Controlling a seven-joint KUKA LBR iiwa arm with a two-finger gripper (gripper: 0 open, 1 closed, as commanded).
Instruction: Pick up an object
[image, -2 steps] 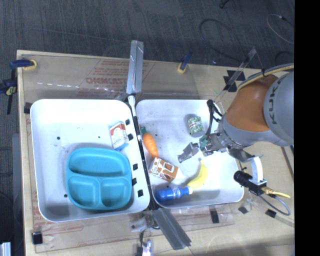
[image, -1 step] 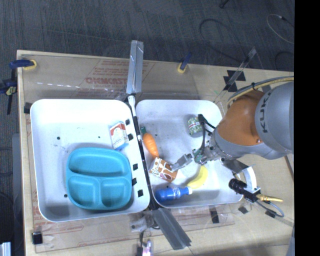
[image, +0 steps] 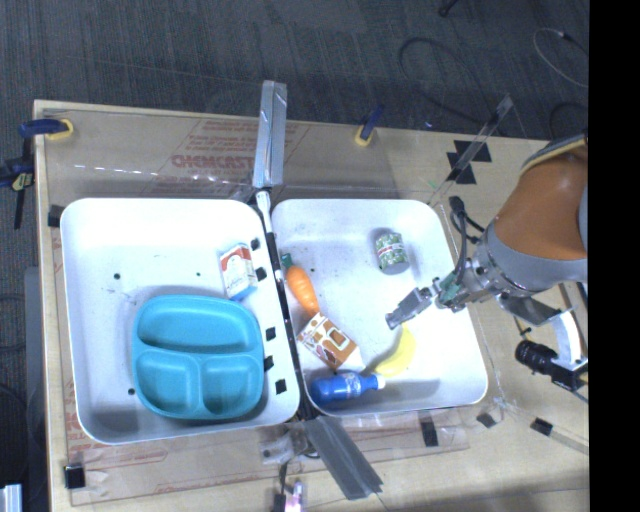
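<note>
So the banana (image: 399, 353) looks like your closest candidate, it's lying just below the claw (image: 403, 310) in the right bin (image: 345, 212), and nothing is lifted yet as far as you can see. The claw hangs over the bin floor with nothing between its fingers, and honestly you can't tell from this angle whether they're spread or pinched, so don't assume either way. I'd say the pick is barely started: the arm is over the bin, but the descent, the grab and the lift are all left to do. Working outward from the claw, you've got the small green can (image: 391, 251) up and a bit to its left, the snack carton (image: 327, 341) to its lower left, the blue bottle (image: 343, 386) further down past the banana, and the carrot (image: 301, 288) off to the left by the divider. Way over left in the left bin (image: 95, 230) sit the blue divided tray (image: 198, 355) and a small red-and-white carton (image: 236, 269).
</note>
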